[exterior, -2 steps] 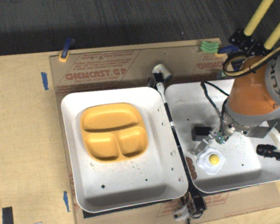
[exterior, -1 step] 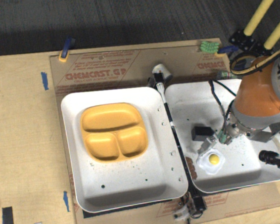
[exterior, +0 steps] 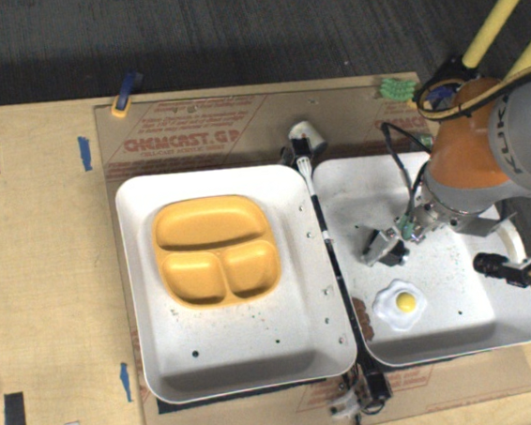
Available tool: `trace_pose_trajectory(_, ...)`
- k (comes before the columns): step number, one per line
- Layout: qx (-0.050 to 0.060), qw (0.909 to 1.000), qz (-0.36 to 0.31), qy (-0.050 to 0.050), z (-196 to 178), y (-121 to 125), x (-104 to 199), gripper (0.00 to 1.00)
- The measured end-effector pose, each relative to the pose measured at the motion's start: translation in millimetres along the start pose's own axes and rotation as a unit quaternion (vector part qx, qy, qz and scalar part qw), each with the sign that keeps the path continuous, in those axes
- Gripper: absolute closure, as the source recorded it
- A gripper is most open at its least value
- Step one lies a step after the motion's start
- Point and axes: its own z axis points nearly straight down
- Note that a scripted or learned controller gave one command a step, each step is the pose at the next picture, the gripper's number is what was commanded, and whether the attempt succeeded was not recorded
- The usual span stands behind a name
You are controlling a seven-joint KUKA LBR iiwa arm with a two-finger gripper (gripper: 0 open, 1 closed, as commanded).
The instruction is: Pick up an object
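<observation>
Hung low over the right bin [exterior: 467, 332], hand [exterior: 383, 245] above the fried egg [exterior: 400, 304], grip impossible to tell.

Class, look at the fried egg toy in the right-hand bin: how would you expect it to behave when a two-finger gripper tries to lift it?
The fried egg lies flat on the right bin, so fingers would likely struggle to get under it. It looks thin and probably light. Its glossy surface suggests it may slip.

A light wooden bench [exterior: 49, 305] fills most of the view, with a brown cardboard sheet [exterior: 195, 129] at its centre. At twelve o'clock lies dark grey floor [exterior: 227, 27]. Blue tape pieces [exterior: 85, 152] sit at ten o'clock.
</observation>
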Motion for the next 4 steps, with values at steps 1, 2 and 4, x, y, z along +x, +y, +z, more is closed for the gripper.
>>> trace_pose_trajectory(1, 0.000, 1.0000, 0.000, 0.000, 0, 0, 0, 0.00)
trace_pose_trajectory(2, 0.000, 1.0000, 0.000, 0.000, 0, 0, 0, 0.00)
trace_pose_trajectory(4, -0.003, 1.0000, 0.004, -0.002, -11, 43, -24, 1.00)
